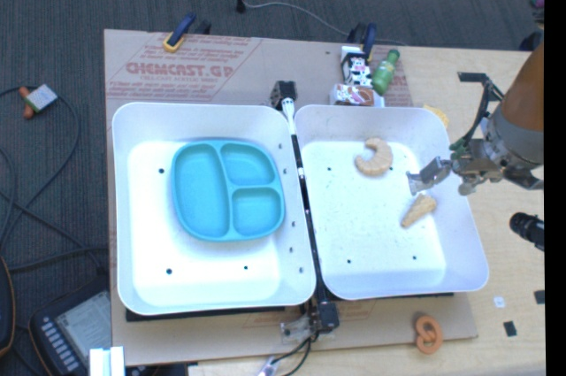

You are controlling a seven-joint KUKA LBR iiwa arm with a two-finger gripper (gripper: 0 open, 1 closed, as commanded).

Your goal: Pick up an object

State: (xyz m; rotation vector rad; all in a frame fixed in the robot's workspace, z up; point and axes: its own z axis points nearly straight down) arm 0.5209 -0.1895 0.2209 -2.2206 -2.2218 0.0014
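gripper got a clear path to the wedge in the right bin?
Probably yes. The gripper hangs just above and right of the wedge; nothing lies between them, and the croissant sits apart, further back.

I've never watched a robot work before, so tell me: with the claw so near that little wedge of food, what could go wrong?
1. The claw sits up and to the right of the tan wedge, not over it, so it may close on air or nudge it away.
2. The wedge lies near the right bin's wall, which could block a finger.
3. The curved pastry lies close by and could get bumped.
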